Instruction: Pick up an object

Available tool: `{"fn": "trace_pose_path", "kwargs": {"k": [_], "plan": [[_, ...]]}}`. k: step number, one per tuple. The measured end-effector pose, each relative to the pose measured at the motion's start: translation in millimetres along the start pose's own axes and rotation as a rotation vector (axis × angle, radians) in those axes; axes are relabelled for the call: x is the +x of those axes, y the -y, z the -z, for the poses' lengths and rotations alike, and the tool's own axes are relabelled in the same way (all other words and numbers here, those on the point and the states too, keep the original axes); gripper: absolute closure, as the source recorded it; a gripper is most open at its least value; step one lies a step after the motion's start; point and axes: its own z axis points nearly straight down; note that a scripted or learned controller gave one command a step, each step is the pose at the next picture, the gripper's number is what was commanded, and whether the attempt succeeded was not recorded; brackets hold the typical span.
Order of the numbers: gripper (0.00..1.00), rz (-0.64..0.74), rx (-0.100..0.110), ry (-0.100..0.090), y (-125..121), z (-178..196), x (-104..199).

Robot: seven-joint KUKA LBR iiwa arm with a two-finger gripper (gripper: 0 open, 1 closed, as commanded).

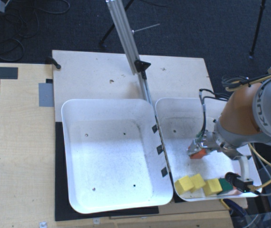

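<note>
My gripper (pixel 199 145) is low over the middle of the right bin (pixel 173 113), with the arm reaching in from the right. A small orange-red object (pixel 197 153) sits right at the gripper's tip, partly covered by it; I cannot tell whether it is held or lying on the bin floor. Two yellow blocks (pixel 189 183) (pixel 212 186) rest against the bin's near wall. A green object (pixel 226 186) lies just right of them.
The left bin (pixel 73 127) sits beside the right one, with black clips (pixel 159 149) along the shared wall. A slanted aluminium rail (pixel 126 37) rises behind the bins. The bench edge runs just below the yellow blocks.
</note>
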Motion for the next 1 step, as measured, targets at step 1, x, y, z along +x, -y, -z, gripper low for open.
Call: {"fn": "trace_pose_path", "kwargs": {"k": [1], "plan": [[1.0, 0.009, 0.017, -0.01, -45.0, 95.4, 67.9]]}}
